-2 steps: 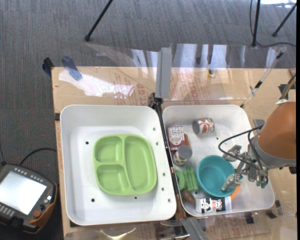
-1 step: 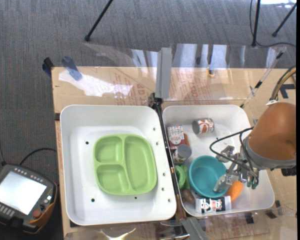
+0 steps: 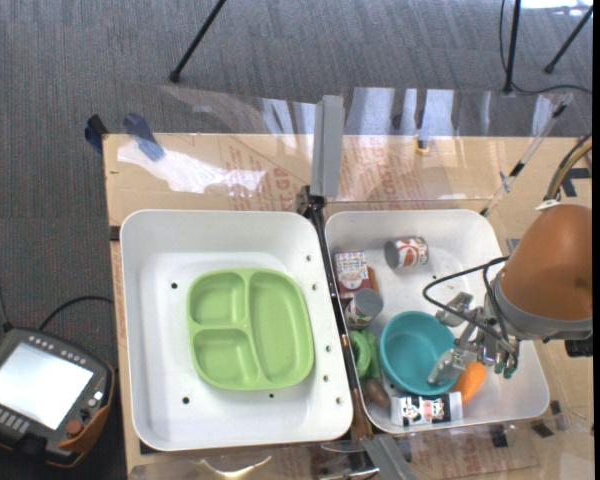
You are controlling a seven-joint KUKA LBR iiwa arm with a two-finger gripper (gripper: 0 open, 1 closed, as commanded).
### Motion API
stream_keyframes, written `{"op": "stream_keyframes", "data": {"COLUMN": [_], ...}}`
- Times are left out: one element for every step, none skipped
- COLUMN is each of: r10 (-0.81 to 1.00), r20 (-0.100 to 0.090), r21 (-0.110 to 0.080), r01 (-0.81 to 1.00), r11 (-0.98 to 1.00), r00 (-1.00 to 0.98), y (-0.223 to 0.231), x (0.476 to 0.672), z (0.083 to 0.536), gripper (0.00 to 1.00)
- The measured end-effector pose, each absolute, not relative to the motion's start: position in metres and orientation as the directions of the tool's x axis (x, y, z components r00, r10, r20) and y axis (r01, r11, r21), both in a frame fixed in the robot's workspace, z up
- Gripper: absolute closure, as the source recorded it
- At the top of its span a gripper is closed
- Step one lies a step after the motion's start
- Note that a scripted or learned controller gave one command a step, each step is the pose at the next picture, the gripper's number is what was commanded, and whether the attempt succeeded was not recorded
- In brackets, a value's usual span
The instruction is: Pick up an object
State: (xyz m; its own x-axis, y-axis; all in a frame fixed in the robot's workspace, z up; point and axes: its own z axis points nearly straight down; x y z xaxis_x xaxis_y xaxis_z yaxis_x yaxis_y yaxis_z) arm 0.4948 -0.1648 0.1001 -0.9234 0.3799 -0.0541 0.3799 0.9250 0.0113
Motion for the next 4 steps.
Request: {"op": "stream_keyframes", "data": {"r10": [0.396, 0.428, 0.424, 0.425], "r20": [-0.053, -0.054, -0.054, -0.055], "r21": [0.014, 0.011, 0.01, 0.01], "r01": [0.396, 0.428, 0.424, 0.425], "r11": [0.918, 0.903, 0.906, 0.905], "r00": [-0.917, -0.902, -0.904, -0.903], "y": [-0.1735, -0.1732, -0.1728, -0.1717], "x": [0.4937, 0.492, 0.4923, 0.492], "z": [0.0997, 0.0999, 0.0999, 0.1001], "gripper": [0.0, 0.0, 0.0, 0.0]}}
